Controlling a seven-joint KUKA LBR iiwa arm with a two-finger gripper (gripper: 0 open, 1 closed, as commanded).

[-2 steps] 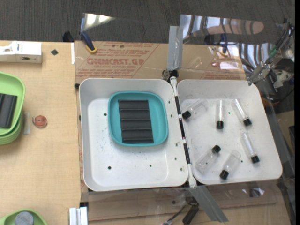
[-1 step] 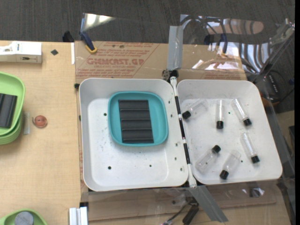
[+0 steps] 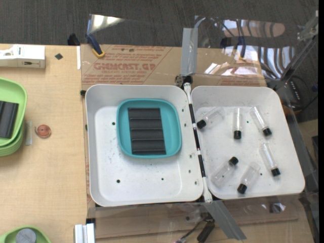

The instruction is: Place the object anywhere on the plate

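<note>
Gripper state cannot be told from this view.

Two white bins sit side by side on the desk (image 3: 45, 186). The left bin (image 3: 101, 186) holds a teal plate (image 3: 124, 135), square with rounded corners, lying flat toward the bin's back half. On the plate rests a dark ribbed insert (image 3: 148, 130), covering most of its middle. Nothing else lies on the plate.

The right bin (image 3: 288, 181), just right of the plate's bin, holds six clear vials with black caps, all lying on their sides and all apart from the plate:
- vial one (image 3: 210, 118), nearest the plate, cap toward it
- vial two (image 3: 236, 121), right of that, cap toward the front
- vial three (image 3: 260, 120), further right, tilted
- vial four (image 3: 269, 158), farthest from the plate, at the right wall
- vial five (image 3: 224, 171), right of the plate's front corner, near the front
- vial six (image 3: 248, 177), just beside vial five

Behind the plate, beyond the bins, lies a sheet of cardboard (image 3: 131, 65) with red print. Well left of the plate, at the desk's edge, is a stack of green trays (image 3: 12, 135), with a small reddish disc (image 3: 43, 131) between the stack and the plate's bin.
</note>
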